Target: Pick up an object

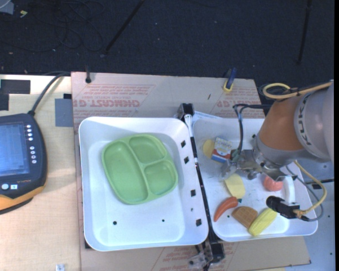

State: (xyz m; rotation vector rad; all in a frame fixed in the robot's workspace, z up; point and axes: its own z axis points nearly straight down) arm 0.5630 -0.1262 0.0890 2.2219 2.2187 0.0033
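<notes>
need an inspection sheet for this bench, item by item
surface: cardboard-covered bench bears two white bins, left bin and right bin.
job's things: right bin holds a yellow corn cob, orange-red carrot, brown cookie, pale yellow wedge, red piece and a small blue-red-white item.
clutter: green divided plate in the left bin.
grippers: pincer low over the right bin; finger state unclear.
cables: yellow cable on the arm; dark cable to the pendant.
surroundings: teach pendant at left; blue clamp on the back edge.
</notes>
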